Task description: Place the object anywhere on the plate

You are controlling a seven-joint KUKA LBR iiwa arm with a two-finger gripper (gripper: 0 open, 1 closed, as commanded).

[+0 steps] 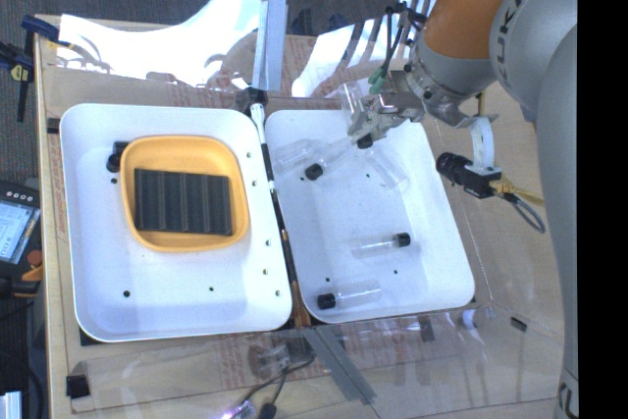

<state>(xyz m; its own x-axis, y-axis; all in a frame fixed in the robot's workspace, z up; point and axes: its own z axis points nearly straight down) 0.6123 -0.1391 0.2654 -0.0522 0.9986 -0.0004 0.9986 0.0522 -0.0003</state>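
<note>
Dark carpet surrounds your bench [177, 383], which carries two shallow white bins side by side. You have one yellow plate [183, 192] with a dark ribbed centre in the left bin [147, 304], with bare white floor all round it. In the right bin [437, 270] you can count four clear tubes with black caps: one near the front edge [345, 295], one at mid-floor [383, 244], one toward the back left [316, 159], and one tilted at the back edge [359, 120] right by the gripper [373, 116]. The gripper sits over that back rim; how far apart its fingers stand cannot be told, nor whether that tube is actually between them. Part of the lettering "KUKA" reads on the grey arm [510, 15]. The right bin's centre lies open.
</note>
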